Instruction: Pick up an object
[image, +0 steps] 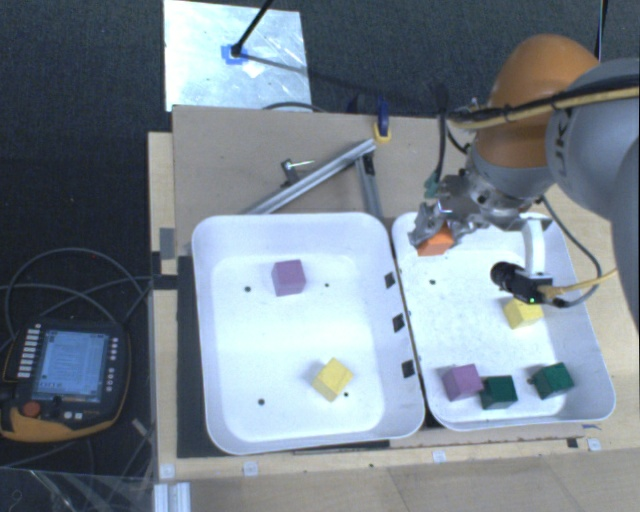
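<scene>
My gripper (438, 226) hangs over the far left corner of the right bin (592, 398). An orange block (432, 244) shows right beneath its tip, touching or nearly touching it; I cannot make out whether the block is gripped. Further down the right bin lie a yellow block (522, 314), a purple block (462, 381) and two green blocks (497, 391) (551, 379). In the left bin (204, 243) a purple block (288, 277) sits toward the back and a yellow block (332, 379) toward the front.
A black fitting with a cable (512, 278) hangs off the arm above the right bin's middle. A metal rod (315, 178) lies slanted on the board behind the left bin. A teach pendant (62, 370) rests on the floor at the left.
</scene>
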